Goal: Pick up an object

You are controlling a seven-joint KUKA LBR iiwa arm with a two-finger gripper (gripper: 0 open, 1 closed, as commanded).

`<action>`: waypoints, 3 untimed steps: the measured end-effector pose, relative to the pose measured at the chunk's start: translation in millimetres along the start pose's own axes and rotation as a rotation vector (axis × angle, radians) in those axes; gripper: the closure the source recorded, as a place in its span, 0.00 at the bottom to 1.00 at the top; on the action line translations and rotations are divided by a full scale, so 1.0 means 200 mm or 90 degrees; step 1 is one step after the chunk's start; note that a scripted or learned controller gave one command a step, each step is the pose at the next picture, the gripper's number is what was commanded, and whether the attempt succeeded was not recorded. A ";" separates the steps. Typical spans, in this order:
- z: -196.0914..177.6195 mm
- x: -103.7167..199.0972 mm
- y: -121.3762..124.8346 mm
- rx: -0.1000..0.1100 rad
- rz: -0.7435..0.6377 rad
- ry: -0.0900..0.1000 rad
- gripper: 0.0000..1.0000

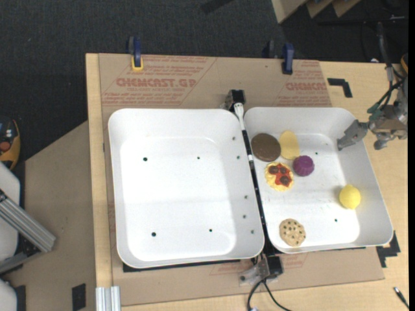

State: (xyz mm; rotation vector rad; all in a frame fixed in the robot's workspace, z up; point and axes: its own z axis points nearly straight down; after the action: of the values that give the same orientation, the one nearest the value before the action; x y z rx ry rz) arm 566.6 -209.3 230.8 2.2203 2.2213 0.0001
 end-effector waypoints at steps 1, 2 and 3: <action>0.75 0.08 0.05 0.006 -0.001 0.003 0.00; 0.73 0.37 0.36 -0.004 -0.005 0.001 0.00; 0.67 0.35 0.35 -0.003 -0.001 -0.001 1.00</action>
State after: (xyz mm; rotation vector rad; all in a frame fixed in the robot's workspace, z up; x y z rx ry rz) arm 637.1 -140.2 96.1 2.2157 2.2204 0.0033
